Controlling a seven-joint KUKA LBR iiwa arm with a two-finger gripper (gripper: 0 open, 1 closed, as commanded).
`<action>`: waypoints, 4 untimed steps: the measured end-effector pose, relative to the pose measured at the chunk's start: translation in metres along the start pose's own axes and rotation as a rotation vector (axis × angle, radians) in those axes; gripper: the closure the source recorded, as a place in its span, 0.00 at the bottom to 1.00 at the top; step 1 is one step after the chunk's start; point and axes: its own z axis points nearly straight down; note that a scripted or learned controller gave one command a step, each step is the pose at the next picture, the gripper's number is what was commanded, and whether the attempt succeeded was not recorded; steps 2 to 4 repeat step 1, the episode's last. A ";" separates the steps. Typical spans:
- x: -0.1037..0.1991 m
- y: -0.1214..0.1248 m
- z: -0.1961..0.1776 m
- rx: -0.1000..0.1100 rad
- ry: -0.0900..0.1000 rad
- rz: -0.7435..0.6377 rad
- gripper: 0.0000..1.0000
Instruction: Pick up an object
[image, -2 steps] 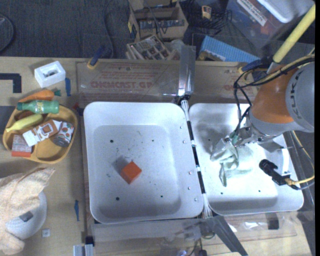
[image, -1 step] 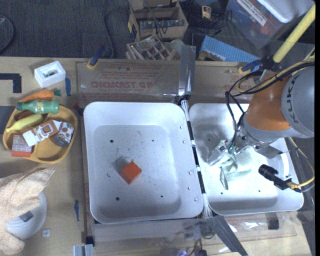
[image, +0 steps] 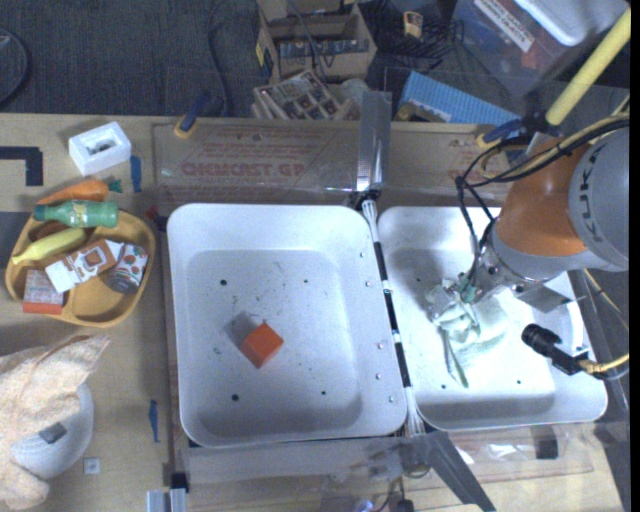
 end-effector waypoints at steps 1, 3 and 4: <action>0.022 -0.017 -0.083 0.015 0.012 -0.012 1.00; 0.022 -0.017 -0.083 0.015 0.012 -0.012 1.00; 0.022 -0.017 -0.083 0.015 0.012 -0.012 1.00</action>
